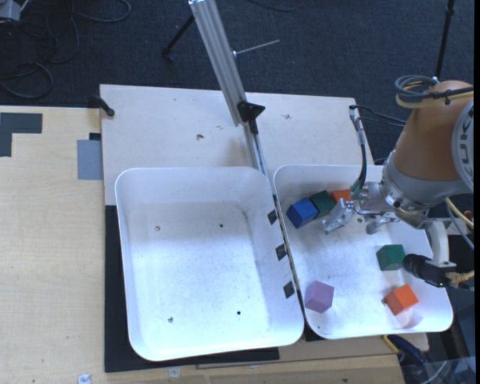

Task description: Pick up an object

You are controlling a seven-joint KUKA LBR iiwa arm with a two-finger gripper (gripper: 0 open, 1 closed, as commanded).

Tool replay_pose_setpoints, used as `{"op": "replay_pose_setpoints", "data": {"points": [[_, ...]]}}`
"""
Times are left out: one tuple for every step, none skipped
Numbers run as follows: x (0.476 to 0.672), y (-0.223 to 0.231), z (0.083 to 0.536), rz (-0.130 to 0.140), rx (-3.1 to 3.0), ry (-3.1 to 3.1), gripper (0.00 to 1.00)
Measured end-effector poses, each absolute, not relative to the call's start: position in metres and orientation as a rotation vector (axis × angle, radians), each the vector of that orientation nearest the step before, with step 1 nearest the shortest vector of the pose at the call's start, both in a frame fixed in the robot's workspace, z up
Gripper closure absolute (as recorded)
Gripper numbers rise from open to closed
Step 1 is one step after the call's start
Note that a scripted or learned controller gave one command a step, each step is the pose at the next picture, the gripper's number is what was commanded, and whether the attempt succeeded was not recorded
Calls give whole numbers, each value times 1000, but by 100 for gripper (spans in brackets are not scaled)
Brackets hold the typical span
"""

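The right bin (432,322) holds several small blocks. A blue cube (302,212), a dark green cube (323,203) and a small orange piece (341,194) cluster at its far left. Nearer the front lie a green cube (390,257), an orange cube (401,298) and a purple cube (318,296). My gripper (354,222) hangs low over the bin just right of the blue and dark green cubes, reaching in from the right. Its silver fingers (333,221) stand apart, open, with only bare bin floor between them.
The left bin (144,184) lies beside the right one, separated by a shared rim with black clips (281,251). A slanted aluminium rail (222,58) rises behind the bins. A cable (362,146) runs down to the wrist.
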State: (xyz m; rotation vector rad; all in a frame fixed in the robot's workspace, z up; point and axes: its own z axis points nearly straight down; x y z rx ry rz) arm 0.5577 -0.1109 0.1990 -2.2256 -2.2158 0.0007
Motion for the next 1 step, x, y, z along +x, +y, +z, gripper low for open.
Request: {"op": "replay_pose_setpoints", "data": {"points": [[623, -110, 89, 0, -2218, -2228, 0]]}}
